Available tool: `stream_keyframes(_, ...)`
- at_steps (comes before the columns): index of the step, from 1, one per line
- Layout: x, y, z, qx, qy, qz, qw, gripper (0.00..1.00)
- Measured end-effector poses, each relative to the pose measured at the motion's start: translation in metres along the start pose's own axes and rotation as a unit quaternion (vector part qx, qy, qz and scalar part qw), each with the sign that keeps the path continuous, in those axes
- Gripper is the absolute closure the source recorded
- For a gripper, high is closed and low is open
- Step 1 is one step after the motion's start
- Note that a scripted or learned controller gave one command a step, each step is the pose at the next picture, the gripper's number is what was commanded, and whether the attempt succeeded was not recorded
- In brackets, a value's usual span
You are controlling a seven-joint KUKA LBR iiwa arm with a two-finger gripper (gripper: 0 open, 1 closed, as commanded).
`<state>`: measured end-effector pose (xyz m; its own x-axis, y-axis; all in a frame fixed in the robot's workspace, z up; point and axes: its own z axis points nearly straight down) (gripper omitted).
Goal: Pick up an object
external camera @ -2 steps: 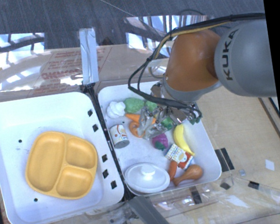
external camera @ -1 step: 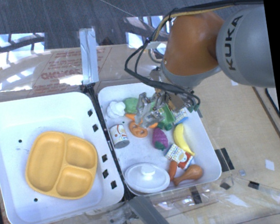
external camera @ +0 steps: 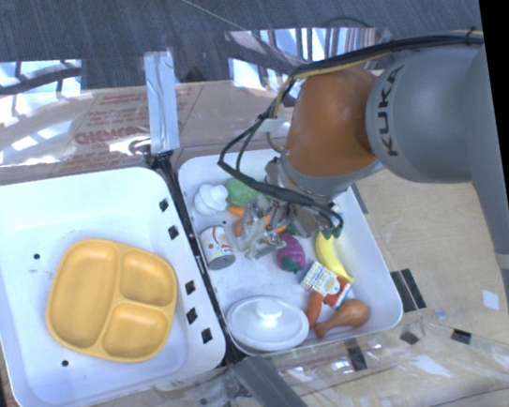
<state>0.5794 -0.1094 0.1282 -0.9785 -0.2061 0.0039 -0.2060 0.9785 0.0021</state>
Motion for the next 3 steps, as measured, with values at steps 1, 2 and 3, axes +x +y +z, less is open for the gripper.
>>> stream_keyframes(1,-0.051,0.001,-0.064,0.002,-0.005,-0.006,1.0000,1.00)
stream_keyframes(2,-0.005,0.006,0.007,0.001,-0.001,0.077,0.9971,1.00)
stream_keyframes(3,-0.025,-0.035,-0.041,0.001,-0.004,0.184,0.9828,1.00)
